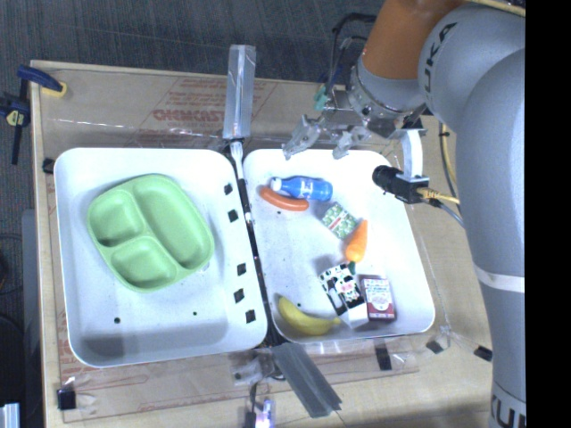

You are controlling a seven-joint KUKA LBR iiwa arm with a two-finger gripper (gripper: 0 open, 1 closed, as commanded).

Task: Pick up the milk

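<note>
Left white plastic bin [80, 328]: green three-compartment plate [150, 230] inside. Right white plastic bin [419, 266]: black-and-white milk carton [341, 291] near front, betw. yellow banana [308, 317] & red box [378, 297]; blue bottle [302, 188] at rear.

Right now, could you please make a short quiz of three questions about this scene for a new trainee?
1. True or false: the milk carton lies in the right bin.
2. What lies in the left bin? A) a banana B) a green divided plate C) a blue bottle
3. Which yellow fruit lies just left of the milk carton?

Key:
1. True; the open gripper hangs apart from it, over that bin's far edge.
2. B, the green divided plate.
3. The banana.
</note>
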